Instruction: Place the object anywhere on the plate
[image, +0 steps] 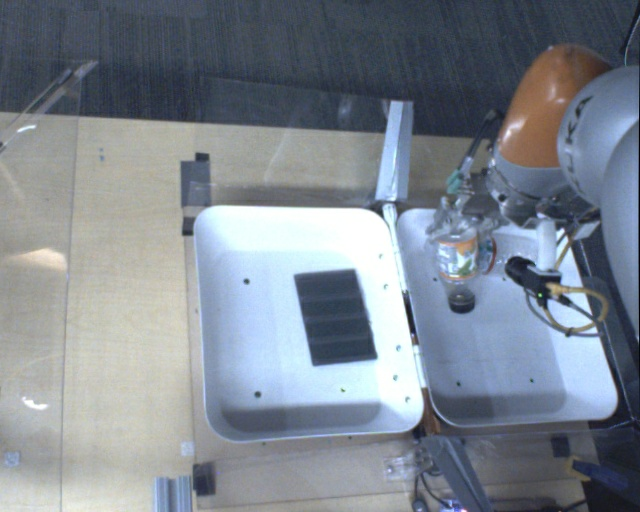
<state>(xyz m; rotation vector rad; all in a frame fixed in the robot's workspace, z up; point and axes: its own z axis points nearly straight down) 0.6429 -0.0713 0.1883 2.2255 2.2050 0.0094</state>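
From the camera above the table (110, 330), I see two shallow white bins side by side: the left bin (225, 300) carries a dark rectangular plate (335, 316) with ribbed bands, lying flat near its middle and slightly turned, and the right bin (560, 370) is where I am working. A narrow dark seam runs between the two bins, and their raised rims stand between my side and the plate. My arm (570, 110), grey with its orange band, comes in from the right and hangs over the upper part of the right bin. Below my wrist sits a small clear object (460, 255) with coloured markings, a bottle or cup by the look of it, with a dark round end (461, 299) at its bottom close above the bin floor. It lies right at my fingers (458, 232), but glare and the wrist hardware blur that spot, so I cannot tell whether they are spread or pinching it. A black cable with a yellow lead (555, 292) loops beside the wrist over the bin. An upright metal post (393, 150) stands behind the seam, and a clear panel (40, 250) covers the table's left part, its reflections hard to read. My arm is cut off at the right edge.
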